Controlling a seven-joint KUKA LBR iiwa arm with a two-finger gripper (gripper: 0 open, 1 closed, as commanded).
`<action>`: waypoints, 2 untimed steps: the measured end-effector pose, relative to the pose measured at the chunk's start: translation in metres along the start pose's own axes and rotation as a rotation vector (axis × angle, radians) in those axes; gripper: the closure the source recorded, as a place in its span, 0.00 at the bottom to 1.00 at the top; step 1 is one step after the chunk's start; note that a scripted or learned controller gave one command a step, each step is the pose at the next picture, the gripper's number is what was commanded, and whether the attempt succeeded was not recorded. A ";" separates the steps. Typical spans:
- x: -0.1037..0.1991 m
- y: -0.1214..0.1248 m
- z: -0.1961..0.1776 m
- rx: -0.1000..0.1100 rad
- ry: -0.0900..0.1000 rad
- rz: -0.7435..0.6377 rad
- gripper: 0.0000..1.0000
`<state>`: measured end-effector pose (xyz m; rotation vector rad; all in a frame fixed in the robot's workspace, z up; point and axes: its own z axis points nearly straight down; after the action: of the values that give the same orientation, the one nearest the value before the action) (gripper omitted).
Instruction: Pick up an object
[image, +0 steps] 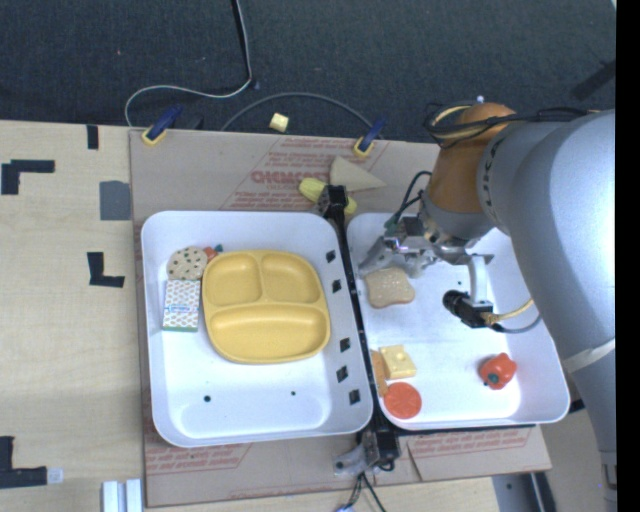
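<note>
From the overhead camera you see the gripper (397, 252) low in the right bin (535, 395), just above a pale tan, bread-like piece (390, 290) whose long axis runs roughly left to right near the bin's left wall. You cannot tell whether its claw is spread or pressed together. Red lettering on the cardboard (270, 175) behind the bins is too blurred to read.
</note>
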<state>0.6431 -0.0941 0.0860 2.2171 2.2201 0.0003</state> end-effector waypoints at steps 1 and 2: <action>-0.004 0.002 0.000 0.001 0.003 0.000 0.00; -0.016 -0.003 0.000 -0.001 0.002 0.000 0.00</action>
<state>0.6405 -0.1101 0.0864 2.2176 2.2203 0.0038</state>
